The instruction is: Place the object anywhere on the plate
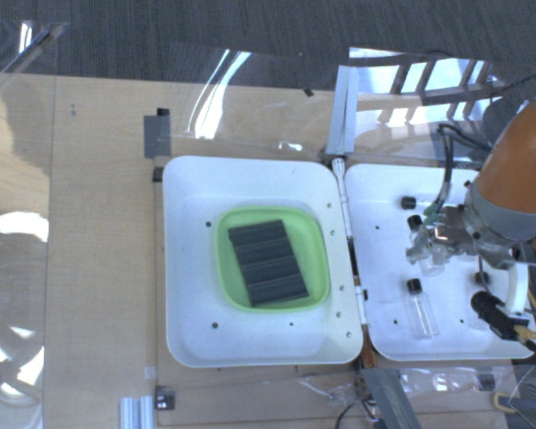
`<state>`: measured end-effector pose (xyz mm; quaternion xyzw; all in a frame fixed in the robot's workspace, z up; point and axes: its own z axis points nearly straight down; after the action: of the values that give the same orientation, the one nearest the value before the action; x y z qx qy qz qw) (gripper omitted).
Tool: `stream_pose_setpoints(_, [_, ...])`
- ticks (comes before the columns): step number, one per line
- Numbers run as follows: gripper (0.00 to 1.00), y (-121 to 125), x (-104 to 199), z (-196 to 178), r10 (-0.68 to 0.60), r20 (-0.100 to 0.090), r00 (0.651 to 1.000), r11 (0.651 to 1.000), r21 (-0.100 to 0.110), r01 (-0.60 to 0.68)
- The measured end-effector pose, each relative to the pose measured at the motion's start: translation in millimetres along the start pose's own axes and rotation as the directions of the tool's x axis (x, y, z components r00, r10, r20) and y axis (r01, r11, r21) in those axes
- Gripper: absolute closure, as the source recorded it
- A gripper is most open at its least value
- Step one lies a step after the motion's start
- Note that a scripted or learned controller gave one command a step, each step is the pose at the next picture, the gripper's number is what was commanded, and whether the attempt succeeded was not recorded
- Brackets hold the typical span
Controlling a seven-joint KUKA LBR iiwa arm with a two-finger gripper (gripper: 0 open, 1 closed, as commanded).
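A green square plate [228,239] sits in the middle of the left white bin [188,329]. A dark grey ridged block [267,263] lies flat on the plate, turned slightly off square. My gripper [431,237] hangs over the right bin [375,329], well to the right of the plate and apart from the block. Nothing shows in its grasp. The orange-banded wrist [518,164] covers the bin's right part.
A clear small vial [421,315] lies in the right bin, near its front edge and just below the gripper. Small black studs [408,202] dot that bin's floor. A metal divider [348,239] separates the two bins. Cables [509,324] hang at the right.
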<state>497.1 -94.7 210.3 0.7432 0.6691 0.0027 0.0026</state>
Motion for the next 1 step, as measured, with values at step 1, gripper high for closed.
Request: stream_pose_setpoints(1, [1.00,23.1,100.7,-12.2,-0.063,-0.001,0.998,0.998,0.000,0.063])
